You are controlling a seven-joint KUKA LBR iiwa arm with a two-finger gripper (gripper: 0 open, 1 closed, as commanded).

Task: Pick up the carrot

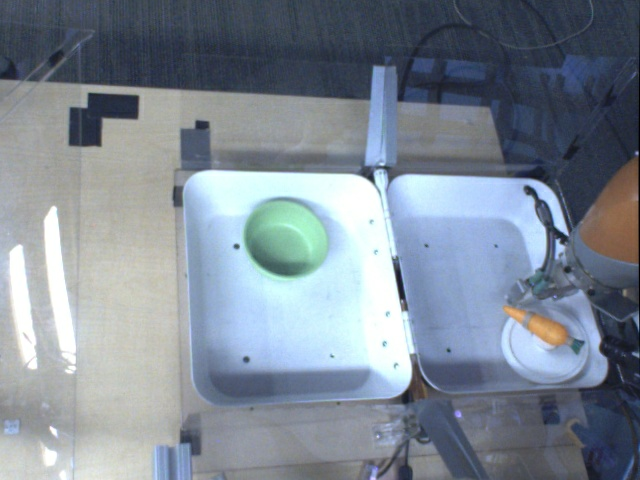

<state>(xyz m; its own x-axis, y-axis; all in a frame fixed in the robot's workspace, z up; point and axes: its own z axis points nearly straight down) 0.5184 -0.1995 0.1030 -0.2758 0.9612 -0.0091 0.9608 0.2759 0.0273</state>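
Note:
An orange carrot with a green stem end lies across the upper edge of a small white plate in the near right corner of the right bin. My gripper hangs just above and slightly behind the carrot's left end, reaching in from the arm at the right edge. The carrot rests on the plate, and I see a small gap between it and the gripper. The gripper's tip is small and dark against the bin.
A light green bowl stands upright in the back half of the left bin. A metal divider post rises behind the joint between the bins. The right bin's wall runs close to the plate.

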